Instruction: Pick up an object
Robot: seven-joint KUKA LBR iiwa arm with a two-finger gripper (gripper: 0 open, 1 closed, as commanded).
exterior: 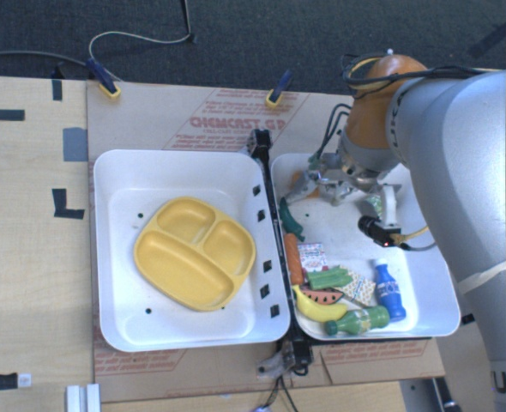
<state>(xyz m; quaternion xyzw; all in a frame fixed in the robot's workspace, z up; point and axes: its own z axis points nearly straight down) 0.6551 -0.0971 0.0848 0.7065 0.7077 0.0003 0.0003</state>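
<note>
Grey arm (pixel 459 144) over right bin (pixel 424 316), hiding its far corner.

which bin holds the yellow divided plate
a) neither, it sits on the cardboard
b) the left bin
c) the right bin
b) the yellow divided plate lies flat inside the left bin, while the right bin holds the small toy items such as the blue bottle and the banana.

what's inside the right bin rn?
Toys piled along the near edge of the right bin: banana, green bottle, blue bottle, carrot, small packets. The arm covers the bin's far corner, so what lies there can't be seen.
</note>
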